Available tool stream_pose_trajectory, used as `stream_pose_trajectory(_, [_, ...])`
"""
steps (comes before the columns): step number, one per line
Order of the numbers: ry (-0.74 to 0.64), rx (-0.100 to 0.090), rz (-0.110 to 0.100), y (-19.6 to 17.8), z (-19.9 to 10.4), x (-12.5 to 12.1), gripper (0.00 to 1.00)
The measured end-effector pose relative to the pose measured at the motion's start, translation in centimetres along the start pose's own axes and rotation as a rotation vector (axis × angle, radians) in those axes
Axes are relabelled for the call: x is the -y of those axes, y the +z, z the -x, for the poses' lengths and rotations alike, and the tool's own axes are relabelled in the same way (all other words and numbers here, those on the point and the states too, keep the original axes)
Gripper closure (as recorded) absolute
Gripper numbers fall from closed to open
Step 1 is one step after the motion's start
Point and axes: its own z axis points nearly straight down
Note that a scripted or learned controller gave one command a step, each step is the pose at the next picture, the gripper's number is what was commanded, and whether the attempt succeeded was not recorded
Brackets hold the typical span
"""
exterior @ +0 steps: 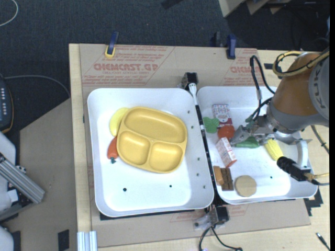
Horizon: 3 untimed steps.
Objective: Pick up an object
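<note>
Right white bin (293, 190): one green elongated item (247, 144) directly under the end effector (250, 135), whose grip state cannot be told. Also one red-and-white carton (226, 151), one round tan disc (245, 185), one brown block (226, 178), one yellow piece (273, 149). Left white bin (104, 182): one yellow three-compartment tray (151, 139) partly hiding one orange-red piece (112, 149). Brown board surface (152, 61); dark floor.
</note>
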Motion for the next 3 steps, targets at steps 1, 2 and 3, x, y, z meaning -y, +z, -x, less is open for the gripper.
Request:
stream_pose_trajectory(1, [0.000,0.001,0.003,2.0,-0.1,0.0,0.00])
stream_pose_trajectory(2, [0.002,0.002,0.006,0.8,0.0,0.0,1.00])
stream_pose_trajectory(3, [-0.001,0.004,0.013,-4.8,-0.9,0.4,1.00])
